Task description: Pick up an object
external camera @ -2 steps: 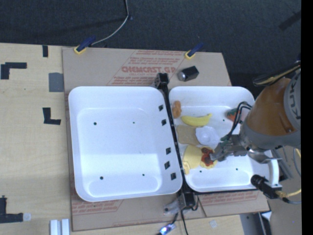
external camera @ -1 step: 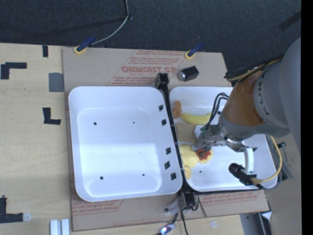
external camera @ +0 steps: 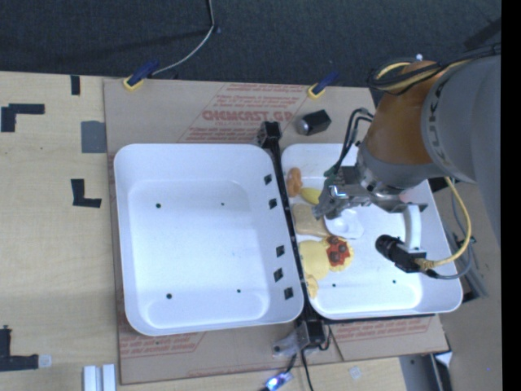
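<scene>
While the end effector hangs low in the right bin, over the cluster of small objects against the divider, the step in hand looks like the descent onto one item. Cannot tell whether it is apart or together; the wrist body hides the tips from above.

Candidate objects, all placed relative to the divider: an orange-and-yellow piece just beside it toward the far end, a tan flat piece touching it at mid-length, a yellow piece with a red item on its outer edge toward the near end. A white object lies directly under the end effector.

To do this well: pick one item, centre over it, and stay off the divider wall, since the pieces are crowded and touching.

Pose: wrist points down; the orange band sits above it, and the grey arm leans in from the right. A black cable fitting hangs beside the wrist. The left bin, across the divider, rests on the counter.
</scene>
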